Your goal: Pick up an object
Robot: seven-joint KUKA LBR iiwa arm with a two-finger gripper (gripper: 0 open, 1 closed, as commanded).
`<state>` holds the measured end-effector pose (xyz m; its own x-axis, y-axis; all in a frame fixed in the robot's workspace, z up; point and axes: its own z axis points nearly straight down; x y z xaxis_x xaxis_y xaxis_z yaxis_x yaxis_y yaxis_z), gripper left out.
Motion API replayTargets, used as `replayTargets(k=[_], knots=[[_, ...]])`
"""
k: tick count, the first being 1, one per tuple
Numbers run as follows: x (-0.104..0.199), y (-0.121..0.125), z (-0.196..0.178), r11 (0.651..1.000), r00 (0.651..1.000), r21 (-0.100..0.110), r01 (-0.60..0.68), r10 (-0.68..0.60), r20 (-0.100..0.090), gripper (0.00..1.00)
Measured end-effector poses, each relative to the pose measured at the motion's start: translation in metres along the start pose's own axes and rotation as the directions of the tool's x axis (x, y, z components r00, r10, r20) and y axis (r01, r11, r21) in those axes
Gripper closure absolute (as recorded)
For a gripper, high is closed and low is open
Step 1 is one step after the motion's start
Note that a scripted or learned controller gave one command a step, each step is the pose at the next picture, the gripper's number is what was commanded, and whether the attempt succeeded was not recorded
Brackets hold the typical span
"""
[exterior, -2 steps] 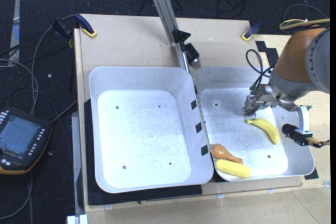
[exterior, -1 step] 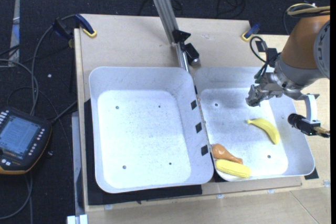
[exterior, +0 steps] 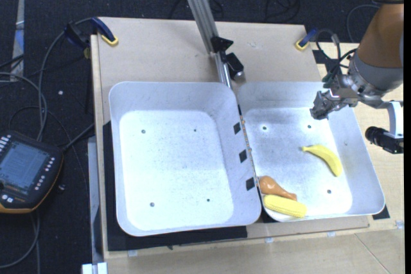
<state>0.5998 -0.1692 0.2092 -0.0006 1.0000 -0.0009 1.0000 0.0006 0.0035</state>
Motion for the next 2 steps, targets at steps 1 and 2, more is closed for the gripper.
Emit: replayTargets(k=[1,2], knots=[[0.057,0.004,0.004,1.000,1.000,0.004,0.004,-0.004,-0.002,1.00],[0.110,0.015,-0.012,1.000,1.000,0.002,0.004,-0.004,-0.002,1.00]])
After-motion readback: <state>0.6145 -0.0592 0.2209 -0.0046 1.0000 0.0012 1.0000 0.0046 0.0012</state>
